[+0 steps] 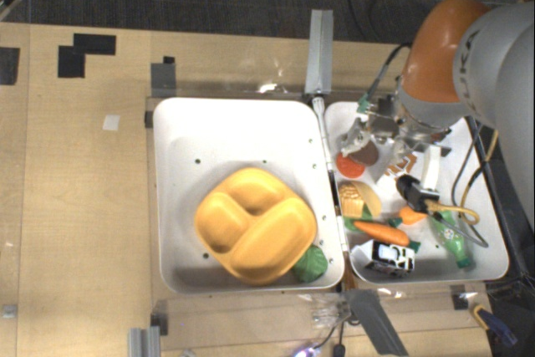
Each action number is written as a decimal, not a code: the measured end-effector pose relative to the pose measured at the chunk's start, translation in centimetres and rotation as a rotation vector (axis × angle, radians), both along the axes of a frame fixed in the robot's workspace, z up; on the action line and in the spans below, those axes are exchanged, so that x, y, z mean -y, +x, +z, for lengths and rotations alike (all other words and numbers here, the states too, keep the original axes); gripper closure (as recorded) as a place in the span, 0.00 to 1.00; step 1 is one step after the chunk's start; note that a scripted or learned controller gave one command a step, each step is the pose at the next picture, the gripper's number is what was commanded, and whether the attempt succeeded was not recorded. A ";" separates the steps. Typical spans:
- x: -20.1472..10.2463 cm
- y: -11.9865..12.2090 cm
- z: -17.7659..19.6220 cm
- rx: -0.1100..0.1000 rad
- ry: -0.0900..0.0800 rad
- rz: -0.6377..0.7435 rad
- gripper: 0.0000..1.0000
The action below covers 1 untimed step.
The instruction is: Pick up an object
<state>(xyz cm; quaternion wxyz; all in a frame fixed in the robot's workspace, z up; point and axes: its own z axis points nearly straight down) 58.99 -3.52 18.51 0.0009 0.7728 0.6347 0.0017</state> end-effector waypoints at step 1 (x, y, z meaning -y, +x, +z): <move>-0.1 0.1 1.1 0.004 0.001 0.004 1.00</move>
